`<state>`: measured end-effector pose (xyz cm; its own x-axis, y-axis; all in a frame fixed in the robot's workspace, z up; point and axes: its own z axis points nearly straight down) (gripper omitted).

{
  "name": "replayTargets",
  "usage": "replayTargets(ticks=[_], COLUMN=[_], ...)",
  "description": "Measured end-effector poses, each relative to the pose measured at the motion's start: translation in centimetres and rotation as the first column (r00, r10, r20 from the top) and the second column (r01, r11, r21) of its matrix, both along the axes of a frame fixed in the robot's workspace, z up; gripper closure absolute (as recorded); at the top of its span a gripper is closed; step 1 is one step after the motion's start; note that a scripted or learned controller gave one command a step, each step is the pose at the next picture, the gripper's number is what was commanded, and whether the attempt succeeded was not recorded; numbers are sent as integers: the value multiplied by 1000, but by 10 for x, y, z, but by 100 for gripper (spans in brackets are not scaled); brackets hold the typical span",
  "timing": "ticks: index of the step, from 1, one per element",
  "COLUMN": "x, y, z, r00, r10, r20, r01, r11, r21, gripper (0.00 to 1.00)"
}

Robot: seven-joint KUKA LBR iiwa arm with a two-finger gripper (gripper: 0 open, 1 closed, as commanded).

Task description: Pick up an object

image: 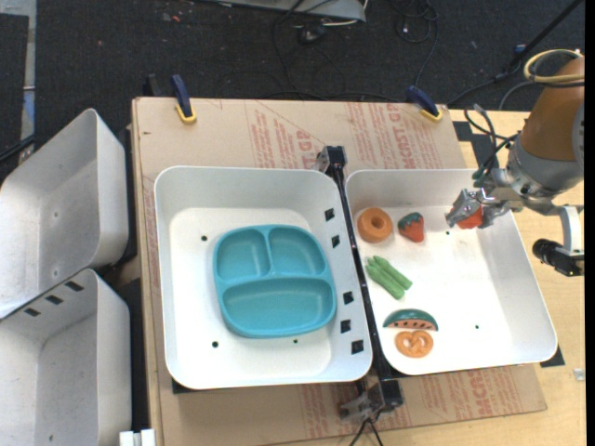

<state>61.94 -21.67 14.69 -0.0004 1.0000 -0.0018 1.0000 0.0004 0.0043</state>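
- Something small and red-orange (pixel 473 216) sits at the gripper (pixel 465 212), over the upper right part of the right bin (pixel 521 277); whether the gripper clamps it, I cannot tell.
- Strawberry (pixel 411 227) and doughnut (pixel 376 224) lie just left of the gripper.
- Green beans (pixel 388 276), watermelon slice (pixel 410 320) and pretzel (pixel 414 343) lie lower, toward the bin's front.
- Judged so: the pickup looks under way, the lift unproven.

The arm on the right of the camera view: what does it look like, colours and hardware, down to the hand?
The arm is a rounded grey body with a broad orange band above the wrist. A pale cable loops over its top, and dark cables trail behind it. The hand is a small grey metal assembly with something red-orange at its tip; whether that belongs to the hand, I cannot tell.
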Motion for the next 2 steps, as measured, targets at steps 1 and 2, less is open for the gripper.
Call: replayTargets(ticks=[1,2], x=[4,0], y=[3,1], z=[43,106], r00=[1000,1000], r10=[3,3], r20=[0,3], r01=[-3,-3], r11=[1000,1000], r21=[0,-1], gripper=[100,100])
